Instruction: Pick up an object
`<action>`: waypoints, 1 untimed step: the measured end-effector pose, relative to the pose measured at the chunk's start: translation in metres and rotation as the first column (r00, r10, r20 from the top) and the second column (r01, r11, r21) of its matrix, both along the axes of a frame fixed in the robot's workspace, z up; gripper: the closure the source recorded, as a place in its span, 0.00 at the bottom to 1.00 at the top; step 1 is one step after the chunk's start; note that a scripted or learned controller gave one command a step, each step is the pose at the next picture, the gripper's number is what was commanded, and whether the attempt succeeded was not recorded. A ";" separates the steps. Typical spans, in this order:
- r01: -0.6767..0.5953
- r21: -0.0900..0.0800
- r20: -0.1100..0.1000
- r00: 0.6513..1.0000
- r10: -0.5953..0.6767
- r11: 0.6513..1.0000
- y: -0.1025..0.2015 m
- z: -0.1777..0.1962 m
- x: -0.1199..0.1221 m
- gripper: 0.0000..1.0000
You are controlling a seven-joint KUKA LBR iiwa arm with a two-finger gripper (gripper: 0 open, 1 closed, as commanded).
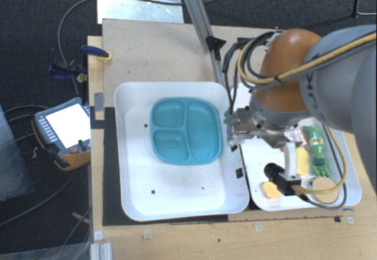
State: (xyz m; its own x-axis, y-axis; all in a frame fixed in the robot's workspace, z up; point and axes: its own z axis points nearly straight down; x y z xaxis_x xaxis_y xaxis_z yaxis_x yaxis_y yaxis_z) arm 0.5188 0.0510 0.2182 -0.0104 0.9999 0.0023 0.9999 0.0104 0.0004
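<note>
A teal divided plate [186, 130] lies flat in the left bin [135, 194], toward its back. The arm reaches over the right bin [353, 194], and my gripper [234, 130] hangs at that bin's left wall, just right of the plate's edge. Nothing can be made out in its grasp. In the right bin a green bottle [317, 150] lies beside a pale yellow block [302, 162]. A small yellow piece [271, 190] rests near the front and a tan round thing [323, 184] at the front right. A red-and-white item [293, 134] is partly hidden under the wrist.
The two bins sit side by side on a brown board [153, 52]. A slanted metal pole [197, 5] crosses behind them. A handheld pendant [65, 132] and clamps [88, 58] lie off the bench's left side.
</note>
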 end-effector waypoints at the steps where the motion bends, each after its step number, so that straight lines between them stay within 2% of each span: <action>1: 0.000 0.000 0.000 1.000 0.000 1.000 0.047 -0.005 -0.008 1.00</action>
